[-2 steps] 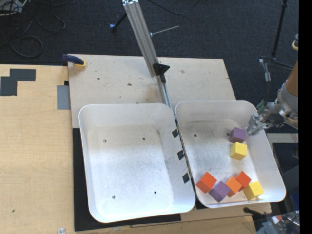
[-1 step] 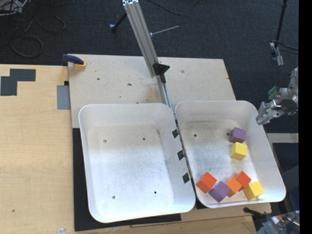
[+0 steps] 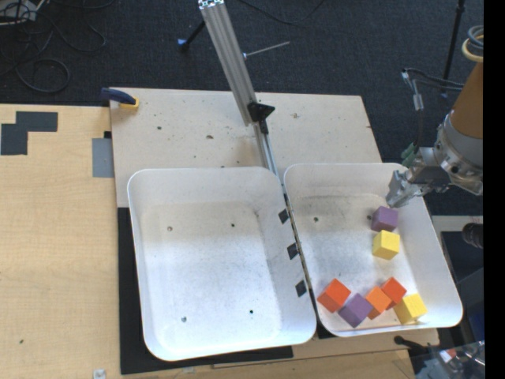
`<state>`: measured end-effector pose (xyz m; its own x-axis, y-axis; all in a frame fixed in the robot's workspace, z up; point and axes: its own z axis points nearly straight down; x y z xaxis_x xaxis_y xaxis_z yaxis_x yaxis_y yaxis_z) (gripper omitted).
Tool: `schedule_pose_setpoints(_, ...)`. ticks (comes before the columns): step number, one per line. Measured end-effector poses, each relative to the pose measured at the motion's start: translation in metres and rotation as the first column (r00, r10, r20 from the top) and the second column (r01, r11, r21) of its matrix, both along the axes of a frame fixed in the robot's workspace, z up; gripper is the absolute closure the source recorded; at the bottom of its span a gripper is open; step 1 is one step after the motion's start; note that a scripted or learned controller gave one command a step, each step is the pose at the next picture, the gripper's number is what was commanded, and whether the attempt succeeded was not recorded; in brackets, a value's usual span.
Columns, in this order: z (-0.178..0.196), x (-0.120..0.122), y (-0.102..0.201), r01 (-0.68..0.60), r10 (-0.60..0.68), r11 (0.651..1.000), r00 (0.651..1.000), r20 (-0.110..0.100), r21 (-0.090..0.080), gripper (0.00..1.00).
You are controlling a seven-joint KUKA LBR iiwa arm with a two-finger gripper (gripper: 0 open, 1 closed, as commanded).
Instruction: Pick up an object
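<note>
The fingers (image 3: 397, 193) are seen at the far right part of the right bin (image 3: 347, 181), pointed down just above a purple cube (image 3: 385, 219); whether they are spread or pressed together cannot be told, and nothing is seen pinched between them. The purple cube is found directly below and beside their tips, and contact cannot be judged. A yellow cube (image 3: 386, 245) is placed just in front of it, touching or nearly so. Behind the fingers, the grey wrist and the orange band of the arm (image 3: 461, 136) are seen entering from the right edge. At the near side of the same bin a cluster is gathered: an orange-red cube (image 3: 334, 294), a second purple cube (image 3: 354, 309), an orange cube (image 3: 379, 299), a red cube (image 3: 393, 289) and a second yellow cube (image 3: 409, 308), packed close together. The left bin (image 3: 213, 181) is set beside the right one on the bench (image 3: 189, 125). An aluminium bar (image 3: 230, 54) is leaned over the far part of the bench.
</note>
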<state>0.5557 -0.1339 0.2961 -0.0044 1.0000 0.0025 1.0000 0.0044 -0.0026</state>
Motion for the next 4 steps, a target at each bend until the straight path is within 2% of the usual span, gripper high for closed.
schedule_pose_setpoints(1, -0.022, -0.008, 0.048, 0.0, 0.0, 1.0, 1.0, -0.002, 0.0, 1.0)
schedule_pose_setpoints(2, -0.021, -0.015, 0.098, 0.0, 0.0, 1.0, 1.0, -0.001, 0.0, 1.0)
schedule_pose_setpoints(4, -0.06, -0.036, 0.203, -0.001, 0.001, 1.0, 1.0, -0.004, 0.0, 1.0)
